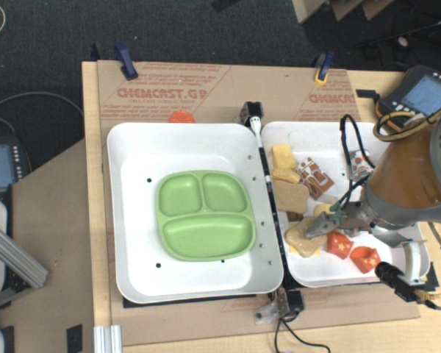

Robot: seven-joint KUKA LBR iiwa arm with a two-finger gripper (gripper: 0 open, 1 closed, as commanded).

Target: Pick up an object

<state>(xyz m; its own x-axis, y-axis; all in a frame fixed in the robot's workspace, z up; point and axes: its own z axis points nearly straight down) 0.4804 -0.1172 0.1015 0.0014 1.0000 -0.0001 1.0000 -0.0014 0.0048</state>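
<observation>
A bench topped with tan printed cardboard [206,87] is seen against dark carpeted floor, with blue clamps [125,61] fixed at its upper edge. Two shallow, glossy white plastic bins sit side by side on it. In the left white bin [125,197], at the frame's centre, a matte green three-compartment plate [204,215] with rounded corners is laid flat. In the right white bin [316,271] small toy foods are clustered: a pale yellow chunk [282,157], a brown-and-white patterned piece [314,176], a tan flat slab [290,197], and two red blocks [339,245] at lower right. The grey gripper [325,223] is lowered among them beside the red blocks; whether it is open or closed cannot be told
</observation>
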